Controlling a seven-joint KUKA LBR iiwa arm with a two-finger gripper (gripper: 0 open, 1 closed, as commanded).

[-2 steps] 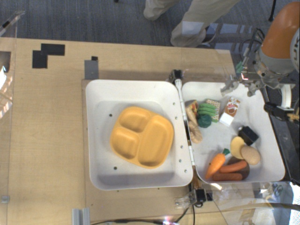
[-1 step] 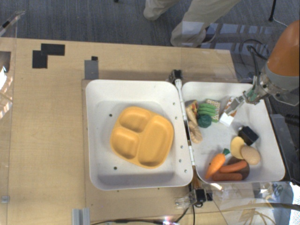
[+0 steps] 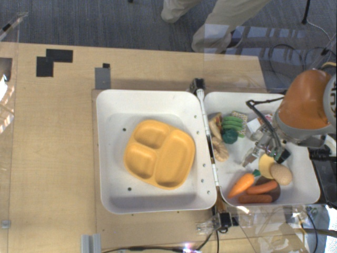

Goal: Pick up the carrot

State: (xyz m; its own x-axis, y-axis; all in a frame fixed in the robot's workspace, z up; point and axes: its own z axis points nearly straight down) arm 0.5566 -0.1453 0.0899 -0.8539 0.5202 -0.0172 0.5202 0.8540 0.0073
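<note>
In the camera view, the gripper (image 3: 256,153) is hanging over the middle of the right bin (image 3: 310,191), with its fingers standing spread apart and nothing showing between them. Crowding around it are several toys: a green ridged piece (image 3: 233,122) and a teal ball (image 3: 229,136) are lying up and to its left, a tan bread-like piece (image 3: 218,144) is resting further left against the bin's dividing wall, and a pale yellow round piece (image 3: 267,166) with a beige egg-shaped piece (image 3: 281,174) is sitting just below and to its right, close to the fingertips. Two sausage-like pieces, one orange-red (image 3: 261,187) and one dark brown (image 3: 256,198), are lying below those, near the bin's front rim. The bare white floor directly under and to the left of the gripper is giving it the only open room in this bin; the front rim and the divider are closing in the lower left corner. Well to the left, a yellow divided plate (image 3: 159,154) is sitting in the left bin (image 3: 105,141). The carrot (image 3: 240,184) is lying below and slightly left of the gripper, apart from its fingertips, slanting with its green top (image 3: 256,173) pointing up toward the tool and its side touching the orange-red sausage.
</note>
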